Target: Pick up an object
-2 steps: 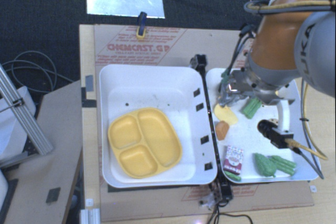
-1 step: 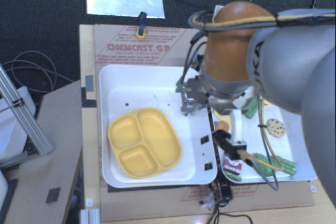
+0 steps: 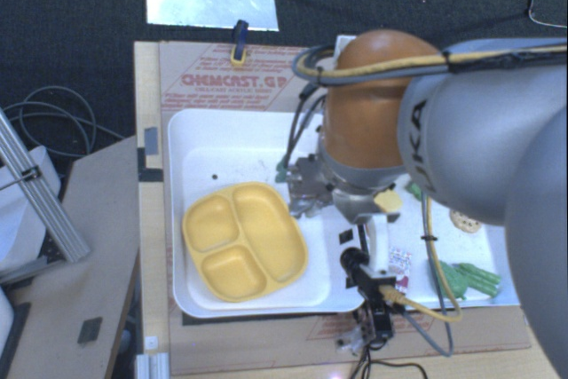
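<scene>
Approach step: the gripper hangs beside the yellow tray; jaw state cannot be told. Next: descend onto an object.

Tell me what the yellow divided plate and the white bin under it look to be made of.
Yellow divided plate: probably molded plastic, going by its smooth satin surface, even colour and rounded compartment ridges. White bin: likely thin formed plastic, matte white, with soft rounded corners and a few dark scuffs.

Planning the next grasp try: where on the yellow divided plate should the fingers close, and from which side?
Probably the raised outer rim of the yellow divided plate, approached from above on its left edge: it lies flat in the left bin, and the arm crowds its right side.
</scene>
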{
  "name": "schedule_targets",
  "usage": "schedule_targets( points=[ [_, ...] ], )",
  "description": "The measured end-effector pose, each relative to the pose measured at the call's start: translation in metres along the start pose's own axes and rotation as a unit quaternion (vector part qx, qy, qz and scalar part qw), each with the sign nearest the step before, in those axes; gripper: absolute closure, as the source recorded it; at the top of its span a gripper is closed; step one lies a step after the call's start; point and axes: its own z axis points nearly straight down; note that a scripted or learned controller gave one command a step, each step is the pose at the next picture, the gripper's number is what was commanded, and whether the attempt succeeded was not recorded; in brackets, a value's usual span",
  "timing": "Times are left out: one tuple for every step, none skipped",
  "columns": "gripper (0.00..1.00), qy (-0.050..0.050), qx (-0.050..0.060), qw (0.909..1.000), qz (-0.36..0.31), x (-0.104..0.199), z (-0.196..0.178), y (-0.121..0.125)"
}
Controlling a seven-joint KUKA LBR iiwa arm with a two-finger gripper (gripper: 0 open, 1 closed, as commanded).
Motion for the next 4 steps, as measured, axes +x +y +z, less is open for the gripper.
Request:
schedule_targets(
  points=[
    [1.0, -0.002, -0.002, 1.0, 0.006, -0.08, 0.028, 0.059],
    [1.0, 0.001, -0.001, 1.0, -0.002, 0.005, 0.022, 0.031],
    [1.0, 0.0, -0.004, 1.0, 0.005, -0.049, -0.036, 0.004],
    [1.0, 0.0, 0.0, 1.0, 0.0, -0.003, -0.009, 0.001]
  ],
)
